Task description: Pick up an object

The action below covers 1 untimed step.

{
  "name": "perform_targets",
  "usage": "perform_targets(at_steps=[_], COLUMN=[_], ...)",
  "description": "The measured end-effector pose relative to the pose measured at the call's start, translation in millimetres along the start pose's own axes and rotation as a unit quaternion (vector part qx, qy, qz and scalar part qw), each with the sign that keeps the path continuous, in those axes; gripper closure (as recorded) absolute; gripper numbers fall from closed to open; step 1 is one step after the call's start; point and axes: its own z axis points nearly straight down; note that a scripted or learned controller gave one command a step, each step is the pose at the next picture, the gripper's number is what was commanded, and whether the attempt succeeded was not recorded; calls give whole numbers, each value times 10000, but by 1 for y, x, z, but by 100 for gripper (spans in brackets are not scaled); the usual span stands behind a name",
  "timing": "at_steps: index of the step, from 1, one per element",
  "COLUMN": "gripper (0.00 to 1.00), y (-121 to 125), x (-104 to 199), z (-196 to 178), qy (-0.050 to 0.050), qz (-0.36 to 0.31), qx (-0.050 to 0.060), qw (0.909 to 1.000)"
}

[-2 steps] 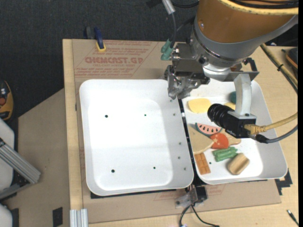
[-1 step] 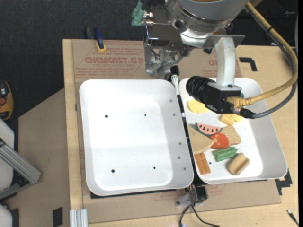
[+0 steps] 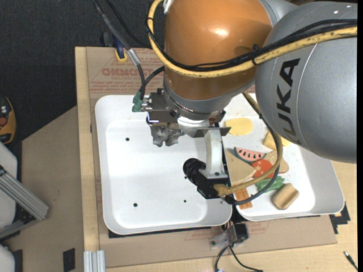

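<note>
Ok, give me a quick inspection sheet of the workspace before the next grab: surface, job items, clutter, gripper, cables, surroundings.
Surface: left bin and right bin, both white, side by side on a cardboard sheet.
Job's things: toy foods in the right bin: yellow piece, watermelon slice, red piece, green piece, tan cylinder.
Clutter: nothing seen.
Gripper: gripper is over the left bin, towards its right side; its grasp state is not clear.
Cables: yellow cable loops round the arm's orange band.
Surroundings: dark floor; aluminium profile at lower left.
</note>
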Motion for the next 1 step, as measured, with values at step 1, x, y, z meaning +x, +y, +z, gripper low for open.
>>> perform_targets(at_steps=[1], gripper=[100], y=[0], x=[-3], z=[-134], qy=[78], qz=[-7], qx=[-163], qw=[9998])
